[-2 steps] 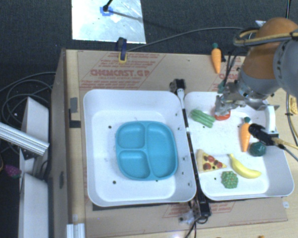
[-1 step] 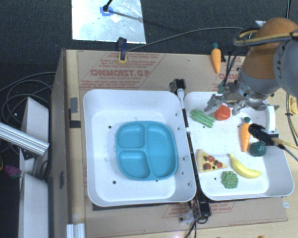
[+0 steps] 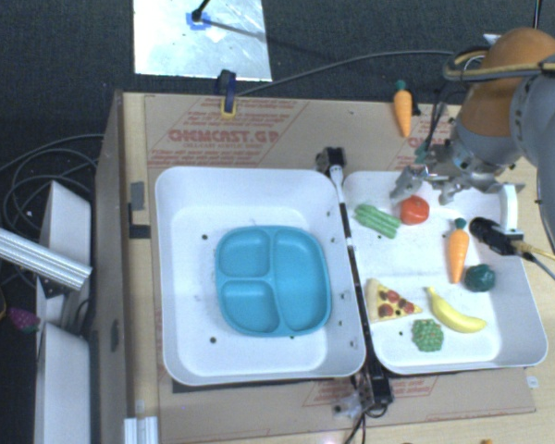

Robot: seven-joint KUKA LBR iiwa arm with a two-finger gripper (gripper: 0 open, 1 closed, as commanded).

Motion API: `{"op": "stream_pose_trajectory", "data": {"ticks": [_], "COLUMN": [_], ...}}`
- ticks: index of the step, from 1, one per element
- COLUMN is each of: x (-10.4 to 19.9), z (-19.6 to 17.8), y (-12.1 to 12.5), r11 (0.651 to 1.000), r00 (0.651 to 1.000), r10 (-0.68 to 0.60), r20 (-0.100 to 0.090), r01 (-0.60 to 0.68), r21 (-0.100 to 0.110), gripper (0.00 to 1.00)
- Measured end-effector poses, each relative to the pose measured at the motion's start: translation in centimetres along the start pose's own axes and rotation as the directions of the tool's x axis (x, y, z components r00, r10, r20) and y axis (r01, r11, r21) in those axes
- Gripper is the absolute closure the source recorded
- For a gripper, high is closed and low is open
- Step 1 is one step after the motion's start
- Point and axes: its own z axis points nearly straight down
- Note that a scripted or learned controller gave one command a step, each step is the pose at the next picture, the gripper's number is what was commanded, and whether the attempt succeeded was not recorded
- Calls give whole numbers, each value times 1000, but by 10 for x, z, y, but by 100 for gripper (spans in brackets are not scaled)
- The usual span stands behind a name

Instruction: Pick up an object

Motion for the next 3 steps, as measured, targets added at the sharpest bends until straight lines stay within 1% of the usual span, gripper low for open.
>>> {"op": "stream_pose_trajectory", "data": {"ticks": [1,3], "x": [26,-83], "z": [62,5], "y": [22,21], "r11": [1000,1000], "r00": [1000,1000], "r10": [-4,0], "r20": [-1,1], "r01": [4,0], "r21": [-5,-3], "gripper": [0,0]}}
